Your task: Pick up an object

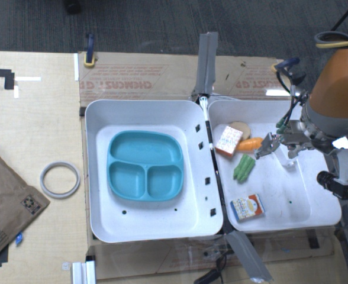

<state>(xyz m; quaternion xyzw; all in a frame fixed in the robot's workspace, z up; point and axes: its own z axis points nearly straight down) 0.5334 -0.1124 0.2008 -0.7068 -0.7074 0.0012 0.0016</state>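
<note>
Gripper (267, 147) hovers low in right bin (316, 215), tips just right of carrot (249, 145), suggesting it as target. Opening cannot be told; nothing seen held. Carrot lies above green pod (244, 167).

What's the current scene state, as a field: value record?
left bin: holds a teal three-compartment plastic tray
right bin: holds a red-and-white carton, a tan round slice, an orange toy carrot, a green pea pod and a small printed box
gripper: over right bin, by the carrot's right end
bench, left: grey tape ring
</note>
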